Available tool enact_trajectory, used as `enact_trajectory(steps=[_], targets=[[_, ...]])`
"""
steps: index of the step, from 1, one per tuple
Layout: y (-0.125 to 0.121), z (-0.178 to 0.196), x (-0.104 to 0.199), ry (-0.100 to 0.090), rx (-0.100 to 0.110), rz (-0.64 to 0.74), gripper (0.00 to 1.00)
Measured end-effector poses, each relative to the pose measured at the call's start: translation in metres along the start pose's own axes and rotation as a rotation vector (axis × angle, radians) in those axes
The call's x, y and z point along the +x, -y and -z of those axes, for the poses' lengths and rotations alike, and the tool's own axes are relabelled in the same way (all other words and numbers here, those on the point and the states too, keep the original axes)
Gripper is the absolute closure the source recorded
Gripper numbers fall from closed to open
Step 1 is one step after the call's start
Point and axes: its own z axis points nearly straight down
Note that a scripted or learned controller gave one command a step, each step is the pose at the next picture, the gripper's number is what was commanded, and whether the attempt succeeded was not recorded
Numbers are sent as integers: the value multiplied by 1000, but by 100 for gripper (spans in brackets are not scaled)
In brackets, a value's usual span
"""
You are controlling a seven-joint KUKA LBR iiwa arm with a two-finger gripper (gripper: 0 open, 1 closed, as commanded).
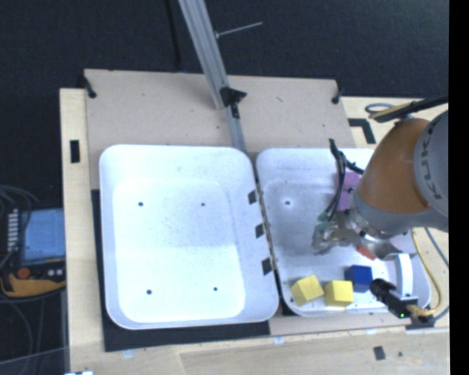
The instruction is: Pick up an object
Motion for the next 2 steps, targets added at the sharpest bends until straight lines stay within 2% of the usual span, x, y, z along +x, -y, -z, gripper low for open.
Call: enact_trajectory(steps=[2], targets=[[-2,117,-7,1,-3,10,100]])
